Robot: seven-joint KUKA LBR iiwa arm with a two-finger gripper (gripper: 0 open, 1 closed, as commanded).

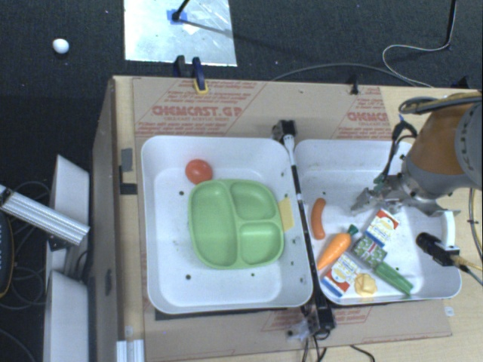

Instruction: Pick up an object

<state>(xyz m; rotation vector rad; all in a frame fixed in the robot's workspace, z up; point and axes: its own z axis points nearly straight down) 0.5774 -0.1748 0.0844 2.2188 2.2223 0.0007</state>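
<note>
Claw (370,200): spread open, holding nothing, low in the right bin (332,151).
Best target: small carton (381,228) just beside; centre, then close.

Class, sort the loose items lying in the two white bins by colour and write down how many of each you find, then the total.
Green: 2, plate, long vegetable
Orange or red: 3, ball, sausage, carrot
Yellow: 1, small lump
Printed cartons: 2
Total: 8
</note>
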